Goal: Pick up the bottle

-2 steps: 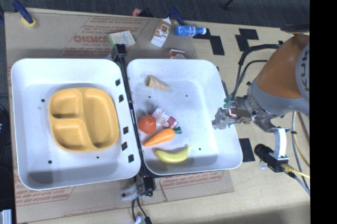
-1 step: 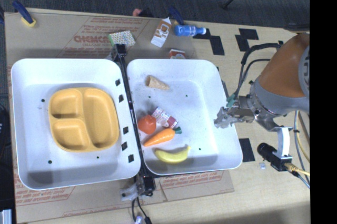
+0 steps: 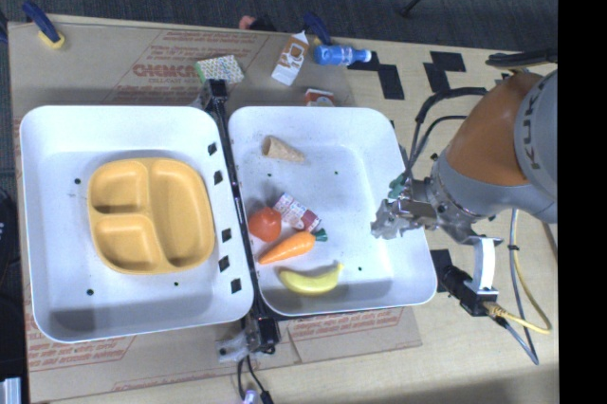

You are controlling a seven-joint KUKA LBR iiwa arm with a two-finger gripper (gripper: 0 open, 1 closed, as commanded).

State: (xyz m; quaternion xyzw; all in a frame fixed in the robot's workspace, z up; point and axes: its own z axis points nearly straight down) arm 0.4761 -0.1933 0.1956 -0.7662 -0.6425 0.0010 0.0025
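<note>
Cardboard-covered bench (image 3: 142,75), two white bins. From above, I see the bottle (image 3: 340,56) lying outside them near the bench's far edge, while my gripper (image 3: 391,220) hangs over the right bin's (image 3: 365,132) right rim; its opening I cannot tell. I'd realign across the bottle's width before descending.

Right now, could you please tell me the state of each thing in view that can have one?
Blue bottle: lying on its side on the bench, outside the bins.
Yellow divided plate: flat in the left bin.
Banana: lying in the right bin.
Carrot: lying beside the tomato.
Hand: over the right bin's right edge.
</note>
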